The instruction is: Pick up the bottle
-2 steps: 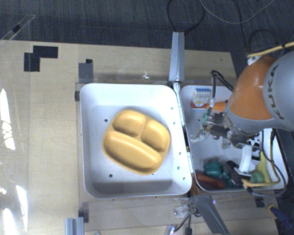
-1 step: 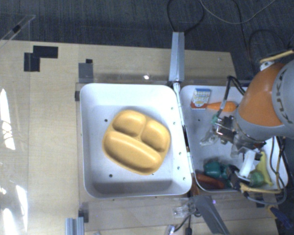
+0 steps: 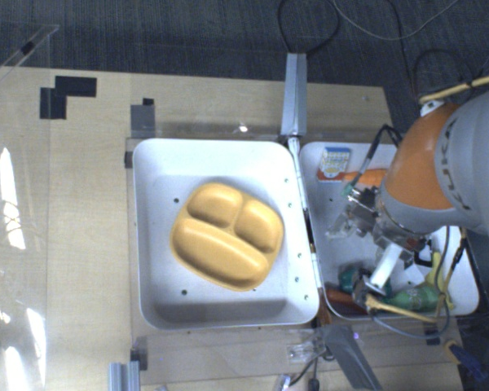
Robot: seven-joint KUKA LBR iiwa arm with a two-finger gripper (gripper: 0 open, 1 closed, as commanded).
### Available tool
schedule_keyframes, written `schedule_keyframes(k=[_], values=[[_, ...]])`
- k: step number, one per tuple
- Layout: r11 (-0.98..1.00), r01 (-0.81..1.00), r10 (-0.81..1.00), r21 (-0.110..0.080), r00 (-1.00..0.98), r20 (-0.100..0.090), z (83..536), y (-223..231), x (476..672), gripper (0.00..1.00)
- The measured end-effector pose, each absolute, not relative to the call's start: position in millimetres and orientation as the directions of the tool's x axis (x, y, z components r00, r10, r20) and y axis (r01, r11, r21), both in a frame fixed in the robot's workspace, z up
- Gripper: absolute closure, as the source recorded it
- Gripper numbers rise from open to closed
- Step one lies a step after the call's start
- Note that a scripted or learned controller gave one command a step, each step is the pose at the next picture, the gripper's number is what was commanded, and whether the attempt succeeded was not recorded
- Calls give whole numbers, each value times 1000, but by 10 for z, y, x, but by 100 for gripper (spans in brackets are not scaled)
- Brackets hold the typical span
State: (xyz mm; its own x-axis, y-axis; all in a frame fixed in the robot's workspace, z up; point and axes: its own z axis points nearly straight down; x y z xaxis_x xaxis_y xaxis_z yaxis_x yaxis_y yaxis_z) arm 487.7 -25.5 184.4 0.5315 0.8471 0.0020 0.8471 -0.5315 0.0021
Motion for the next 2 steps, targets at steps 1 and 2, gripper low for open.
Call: schedule_keyframes(k=[1,2], values=[[-531,847,847,2,531,2,1844,-255,4876,0],[-722,691,691,1,722,1,1841,5,4873,0]])
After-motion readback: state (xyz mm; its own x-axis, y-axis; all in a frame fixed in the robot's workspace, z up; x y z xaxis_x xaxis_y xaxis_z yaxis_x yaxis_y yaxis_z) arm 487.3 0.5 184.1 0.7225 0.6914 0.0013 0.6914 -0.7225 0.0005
